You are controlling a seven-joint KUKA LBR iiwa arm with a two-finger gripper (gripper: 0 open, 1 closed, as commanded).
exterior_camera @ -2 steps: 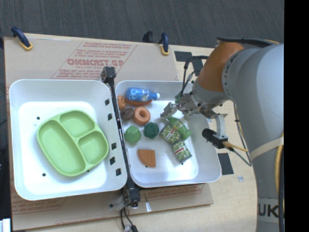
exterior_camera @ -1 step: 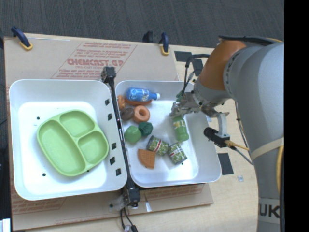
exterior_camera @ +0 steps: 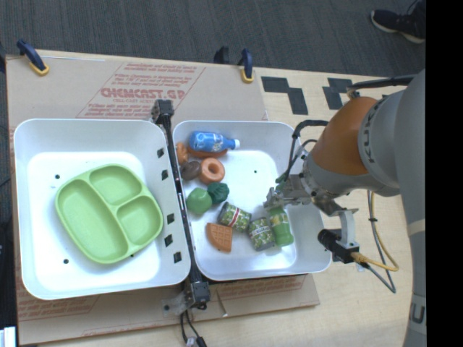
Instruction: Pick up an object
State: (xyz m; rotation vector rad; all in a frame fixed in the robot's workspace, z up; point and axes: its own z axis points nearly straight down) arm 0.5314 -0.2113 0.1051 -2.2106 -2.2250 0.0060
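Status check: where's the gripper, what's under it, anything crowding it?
Gripper low in right white bin, over green-patterned packets. Jaws' state unclear. Third packet and orange wedge crowd close alongside.

Both bins [exterior_camera: 43,139] look like smooth white plastic with a slight sheen. The green tray [exterior_camera: 108,212] at the left of the frame is matt plastic (divided into three wells). Under the bins lies brown cardboard [exterior_camera: 145,85], dull and printed in red. The bottle [exterior_camera: 211,142] has a glossy blue label. The arm [exterior_camera: 376,147] at the right is satin grey with a shiny orange band.
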